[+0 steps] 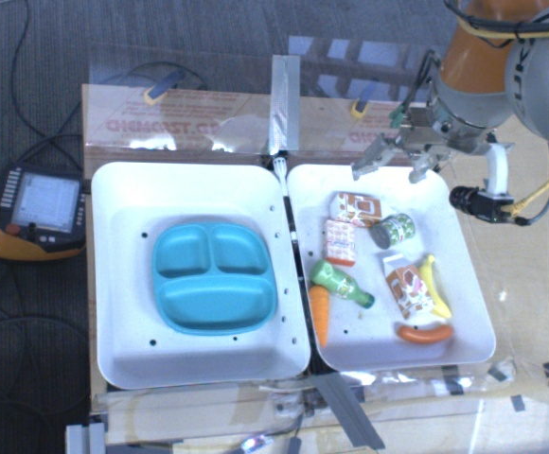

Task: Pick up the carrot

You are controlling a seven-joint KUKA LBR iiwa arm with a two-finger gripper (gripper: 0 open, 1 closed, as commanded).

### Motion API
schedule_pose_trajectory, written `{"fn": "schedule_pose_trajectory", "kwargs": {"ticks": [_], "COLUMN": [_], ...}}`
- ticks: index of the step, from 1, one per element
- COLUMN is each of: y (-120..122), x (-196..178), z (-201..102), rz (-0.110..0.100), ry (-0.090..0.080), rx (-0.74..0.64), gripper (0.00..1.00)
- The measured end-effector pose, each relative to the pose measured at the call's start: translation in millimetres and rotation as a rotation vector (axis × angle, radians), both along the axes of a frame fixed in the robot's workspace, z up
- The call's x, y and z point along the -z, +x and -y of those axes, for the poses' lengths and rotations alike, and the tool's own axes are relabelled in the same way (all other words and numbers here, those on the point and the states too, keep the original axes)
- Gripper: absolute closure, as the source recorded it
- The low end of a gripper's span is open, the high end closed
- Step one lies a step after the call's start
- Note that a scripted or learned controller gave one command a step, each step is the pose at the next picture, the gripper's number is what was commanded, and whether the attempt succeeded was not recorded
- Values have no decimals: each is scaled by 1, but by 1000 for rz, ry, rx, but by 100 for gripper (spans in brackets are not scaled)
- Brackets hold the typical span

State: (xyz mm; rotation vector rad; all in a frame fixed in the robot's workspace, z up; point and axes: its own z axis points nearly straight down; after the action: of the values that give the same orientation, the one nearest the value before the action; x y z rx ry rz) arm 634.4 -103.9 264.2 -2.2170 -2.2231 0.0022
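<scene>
While the arm reaches in from the right, its hand hangs over the far edge of the right bin with its two fingers spread apart and nothing between them. The carrot lies in the right bin against its left wall, near the front, well apart from the hand. A green bottle lies just beside the carrot, its base touching the carrot's top end. Further back are two small packets, one behind the other, and a dark can beside them. Toward the right wall lie a third packet, a banana and a red sausage. The left bin holds a blue divided plate. A handheld control unit rests off the surface to the left.
</scene>
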Motion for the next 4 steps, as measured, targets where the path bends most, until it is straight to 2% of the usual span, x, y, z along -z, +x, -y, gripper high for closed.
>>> {"fn": "schedule_pose_trajectory", "kwargs": {"ticks": [1,2,3,4], "y": [-60,-152,-126,-143], "x": [72,82,2,148], "z": [-38,-91,24,-6], "rz": [-2,-5,-1,-7], "ry": [-1,-2,-6,-5], "rx": [122,508,859,1161], "gripper": [0,0,0,0]}}
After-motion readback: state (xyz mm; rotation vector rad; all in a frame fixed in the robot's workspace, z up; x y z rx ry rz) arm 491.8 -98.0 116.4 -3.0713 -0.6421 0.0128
